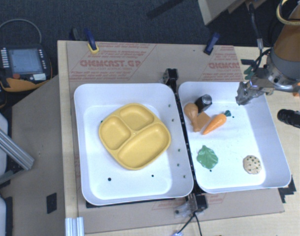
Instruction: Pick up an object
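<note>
Camera view: gripper (243, 98) hangs over right bin (275, 132), top edge; can't tell its state. Carrot (215, 123) is closest, so drop straight, straddle its width, avoid pear (191, 112).

The desk (46, 132) is carrying a big brown cardboard sheet (140, 63) with red letters on it. Two white bins are sitting side by side on the sheet. The left bin (86, 132) is touching the right bin (268, 141) down the middle. A yellow clip (93, 46) and a blue clip (211, 43) are pinching the sheet's far edge.
</note>
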`<control>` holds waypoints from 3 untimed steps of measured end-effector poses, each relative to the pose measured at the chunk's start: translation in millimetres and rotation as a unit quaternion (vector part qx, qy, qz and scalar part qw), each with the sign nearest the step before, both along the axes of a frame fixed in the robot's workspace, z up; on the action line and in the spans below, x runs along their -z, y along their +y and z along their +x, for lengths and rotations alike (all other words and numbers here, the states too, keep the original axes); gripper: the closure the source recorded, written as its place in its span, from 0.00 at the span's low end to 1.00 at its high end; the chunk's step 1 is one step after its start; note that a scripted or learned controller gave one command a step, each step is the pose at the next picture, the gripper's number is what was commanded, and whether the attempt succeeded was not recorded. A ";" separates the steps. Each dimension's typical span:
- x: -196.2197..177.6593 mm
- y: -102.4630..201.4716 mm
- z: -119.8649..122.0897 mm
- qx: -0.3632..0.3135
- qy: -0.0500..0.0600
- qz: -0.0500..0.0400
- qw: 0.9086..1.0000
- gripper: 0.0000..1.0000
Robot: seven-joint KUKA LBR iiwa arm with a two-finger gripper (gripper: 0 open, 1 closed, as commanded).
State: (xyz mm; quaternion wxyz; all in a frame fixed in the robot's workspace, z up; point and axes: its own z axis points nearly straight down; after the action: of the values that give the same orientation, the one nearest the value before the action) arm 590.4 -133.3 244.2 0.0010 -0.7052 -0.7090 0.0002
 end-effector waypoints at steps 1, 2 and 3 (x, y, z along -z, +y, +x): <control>14.1 58.5 7.9 0.000 0.002 0.001 1.000 1.00; 28.1 113.2 18.2 -0.001 0.002 0.001 1.000 1.00; 37.6 161.6 29.1 0.000 0.000 0.000 1.000 1.00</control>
State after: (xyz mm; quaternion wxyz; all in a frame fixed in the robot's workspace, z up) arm 619.6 28.2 206.5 0.0013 -0.7049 -0.7093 0.0004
